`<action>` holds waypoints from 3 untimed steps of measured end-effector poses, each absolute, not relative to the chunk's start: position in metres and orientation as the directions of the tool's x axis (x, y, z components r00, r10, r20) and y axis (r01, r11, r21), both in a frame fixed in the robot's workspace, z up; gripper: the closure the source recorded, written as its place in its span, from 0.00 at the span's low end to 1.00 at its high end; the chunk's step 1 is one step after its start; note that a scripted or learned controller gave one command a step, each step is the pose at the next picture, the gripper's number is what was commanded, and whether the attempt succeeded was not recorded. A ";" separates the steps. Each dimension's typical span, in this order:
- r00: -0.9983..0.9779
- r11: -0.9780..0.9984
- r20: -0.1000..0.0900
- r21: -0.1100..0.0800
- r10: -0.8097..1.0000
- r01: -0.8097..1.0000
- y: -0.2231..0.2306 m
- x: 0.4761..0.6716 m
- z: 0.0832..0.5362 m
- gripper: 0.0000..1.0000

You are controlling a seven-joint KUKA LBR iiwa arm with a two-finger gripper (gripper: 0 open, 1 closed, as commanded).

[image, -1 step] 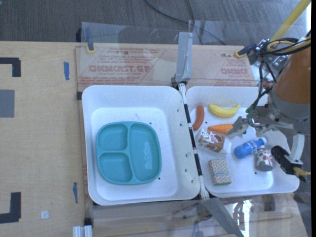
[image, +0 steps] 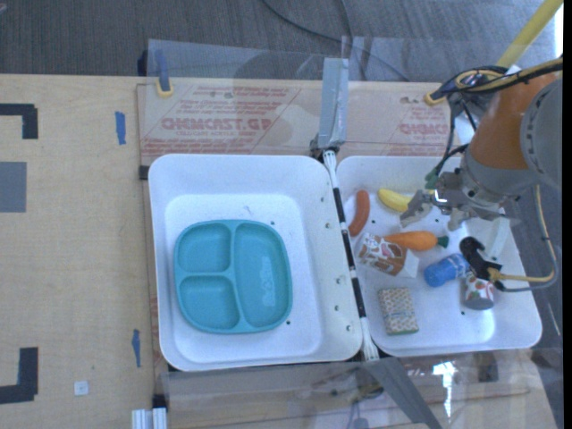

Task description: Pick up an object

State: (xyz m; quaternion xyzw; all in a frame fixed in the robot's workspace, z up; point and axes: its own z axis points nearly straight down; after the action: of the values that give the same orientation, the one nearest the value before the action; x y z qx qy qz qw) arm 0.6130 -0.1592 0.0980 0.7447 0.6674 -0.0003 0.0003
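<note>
Sponge below pincer, carrot

A teal divided plate lies in the left white bin, on a wooden bench.

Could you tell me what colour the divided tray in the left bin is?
The divided tray is teal, as the camera view shows.

Bright, even light falls from overhead, so shadows are faint and short. The two white bins are close to washed out, and glare streaks the clear plastic sheet behind them and the strip along the front edge. The picture is somewhat soft, with small items slightly blurred.
</note>
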 end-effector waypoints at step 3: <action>-0.211 0.211 -0.007 0.013 0.978 0.977 -0.131 0.483 0.089 0.00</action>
State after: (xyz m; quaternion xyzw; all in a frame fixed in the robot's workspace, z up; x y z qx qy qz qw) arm 0.4833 -0.1313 0.0889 0.6282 0.7780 0.0031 0.0068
